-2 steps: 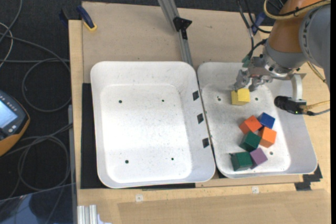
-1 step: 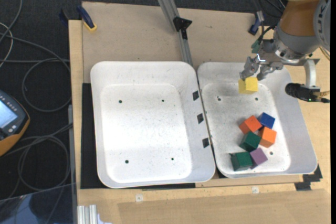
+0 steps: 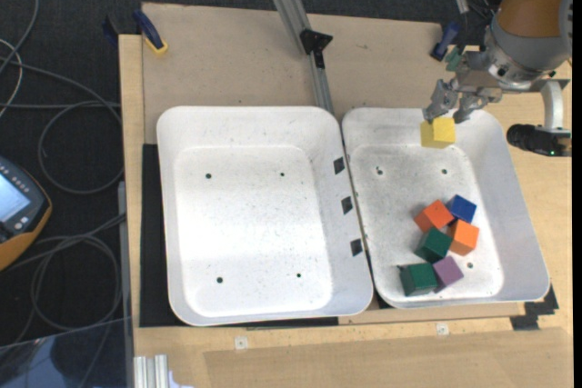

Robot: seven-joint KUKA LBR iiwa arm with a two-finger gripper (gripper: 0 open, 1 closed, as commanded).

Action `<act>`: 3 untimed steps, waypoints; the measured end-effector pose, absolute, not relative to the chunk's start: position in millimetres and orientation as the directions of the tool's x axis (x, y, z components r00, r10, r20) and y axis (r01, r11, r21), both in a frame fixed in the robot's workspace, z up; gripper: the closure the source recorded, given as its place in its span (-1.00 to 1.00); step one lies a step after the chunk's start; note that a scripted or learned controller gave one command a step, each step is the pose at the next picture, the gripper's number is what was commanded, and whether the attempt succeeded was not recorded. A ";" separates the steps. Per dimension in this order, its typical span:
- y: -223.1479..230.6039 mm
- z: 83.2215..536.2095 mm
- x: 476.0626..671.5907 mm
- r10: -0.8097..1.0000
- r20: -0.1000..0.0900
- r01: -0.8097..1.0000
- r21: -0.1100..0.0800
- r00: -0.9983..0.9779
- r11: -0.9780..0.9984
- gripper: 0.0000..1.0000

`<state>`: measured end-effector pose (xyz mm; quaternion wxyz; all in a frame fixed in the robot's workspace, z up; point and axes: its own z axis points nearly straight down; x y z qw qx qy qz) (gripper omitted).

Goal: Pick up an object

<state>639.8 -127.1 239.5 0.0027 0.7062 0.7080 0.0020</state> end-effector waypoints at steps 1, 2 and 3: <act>-126.9 270.2 640.7 1.000 -0.001 1.000 0.005 -0.002 0.002 1.00; -74.3 260.5 631.2 1.000 0.002 1.000 -0.003 -0.005 0.005 1.00; -26.9 246.4 612.9 1.000 0.003 1.000 -0.005 -0.005 0.005 1.00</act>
